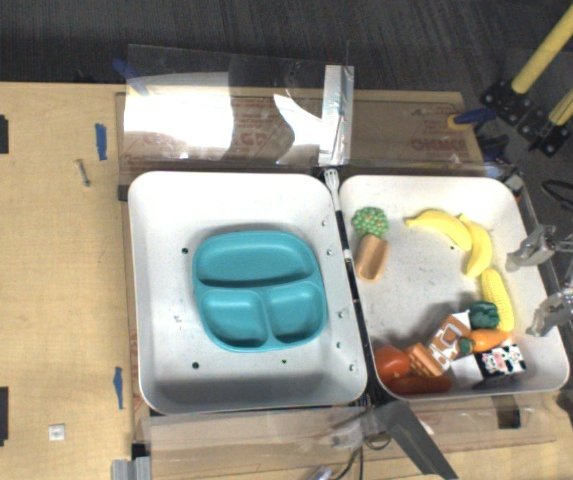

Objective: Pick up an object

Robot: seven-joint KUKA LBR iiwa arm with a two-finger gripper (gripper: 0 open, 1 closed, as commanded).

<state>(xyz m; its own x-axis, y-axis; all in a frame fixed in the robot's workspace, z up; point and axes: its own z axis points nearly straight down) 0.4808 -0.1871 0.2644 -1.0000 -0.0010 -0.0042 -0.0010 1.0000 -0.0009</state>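
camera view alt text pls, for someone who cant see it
Two shallow white bins sit side by side on a bench: the left bin holds a teal divided plate, the right bin toy food including a banana and corn. A gripper hangs at the right bin's right edge.

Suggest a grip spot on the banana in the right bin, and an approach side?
Grip the banana mid-curve, coming straight down. It lies flat and apart from the other toys, with bare bin floor on both sides of the arc, so the fingers should fit across its narrow width.

Teal tray (260, 290); yellow banana (453, 232)
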